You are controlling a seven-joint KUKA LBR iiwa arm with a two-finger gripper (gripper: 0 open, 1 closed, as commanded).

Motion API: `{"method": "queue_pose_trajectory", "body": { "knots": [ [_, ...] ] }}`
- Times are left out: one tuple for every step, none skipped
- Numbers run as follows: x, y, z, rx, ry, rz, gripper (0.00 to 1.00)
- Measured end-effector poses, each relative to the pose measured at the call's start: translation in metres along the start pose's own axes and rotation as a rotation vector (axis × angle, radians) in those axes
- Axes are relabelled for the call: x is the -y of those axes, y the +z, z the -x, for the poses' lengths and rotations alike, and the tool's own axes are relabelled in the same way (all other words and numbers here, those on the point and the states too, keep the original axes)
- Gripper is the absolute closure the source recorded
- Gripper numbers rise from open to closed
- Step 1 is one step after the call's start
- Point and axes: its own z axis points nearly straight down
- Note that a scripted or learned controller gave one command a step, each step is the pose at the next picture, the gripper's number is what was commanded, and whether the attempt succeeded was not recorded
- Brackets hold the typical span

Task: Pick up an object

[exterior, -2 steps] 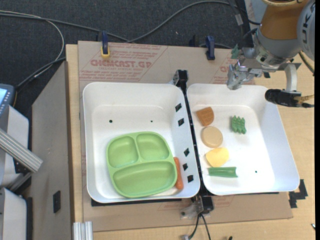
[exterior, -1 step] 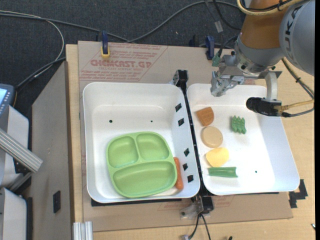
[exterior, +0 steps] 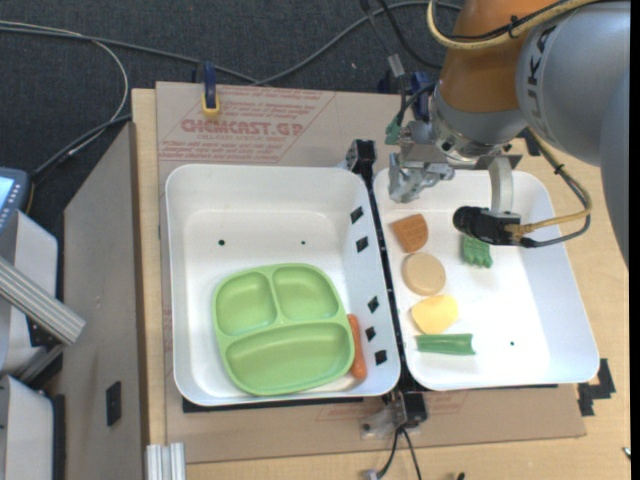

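Observation:
The right bin (exterior: pixel 540 328) holds a brown bread-like piece (exterior: pixel 410 232), a tan round piece (exterior: pixel 424 273), a yellow piece (exterior: pixel 435 314), a long green bean-like piece (exterior: pixel 444 344) and a small green piece (exterior: pixel 476 251). My gripper (exterior: pixel 408 184) hangs over the back left part of the right bin, just above and behind the brown piece. Nothing shows between its fingers, and their spread is too unclear to read.
A green divided plate (exterior: pixel 285 326) lies in the left bin (exterior: pixel 190 268), with an orange carrot-like piece (exterior: pixel 356 353) beside its right rim. A divider with black marks (exterior: pixel 366 268) separates the bins. Cardboard (exterior: pixel 250 118) lies behind the bins.

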Motion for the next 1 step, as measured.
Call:
{"method": "queue_pose_trajectory", "body": {
  "knots": [
    [0.0141, 0.0035, -0.0501, 0.001, 0.0, 0.0, 1.0]
  ]
}}
